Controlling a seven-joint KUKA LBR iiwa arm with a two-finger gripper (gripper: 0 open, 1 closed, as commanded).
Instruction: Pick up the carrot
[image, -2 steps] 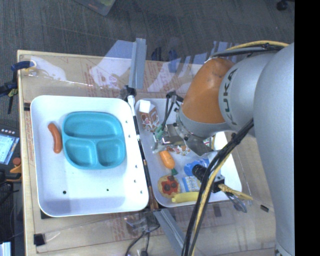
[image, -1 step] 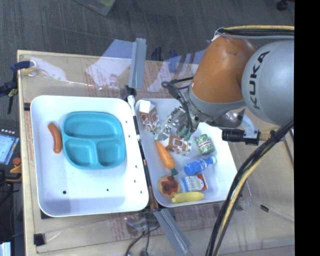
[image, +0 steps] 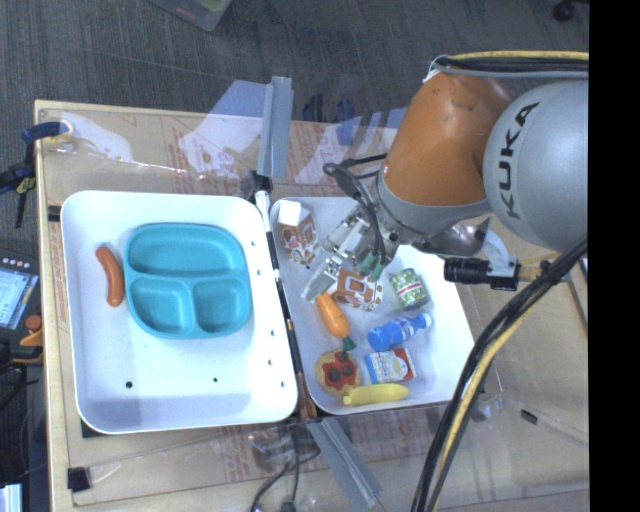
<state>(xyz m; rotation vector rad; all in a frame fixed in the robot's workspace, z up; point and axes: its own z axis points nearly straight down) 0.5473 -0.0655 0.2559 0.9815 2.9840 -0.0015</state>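
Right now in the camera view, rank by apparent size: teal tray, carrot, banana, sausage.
1. teal tray, largest by far.
2. banana and sausage: similar in length, too close to rank.
3. carrot, smallest, shorter than either, lying just below the gripper.

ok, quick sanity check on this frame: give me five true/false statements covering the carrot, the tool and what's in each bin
1. The carrot lies in the right bin. True.
2. The tool has the carrot between its fingers. False: the carrot lies in the bin just below the tool, not gripped.
3. The blue divided tray sits in the left bin. True.
4. The sausage lies inside the blue tray. False: it lies on the bin floor, left of the tray.
5. The banana lies at the right bin's near edge. True.
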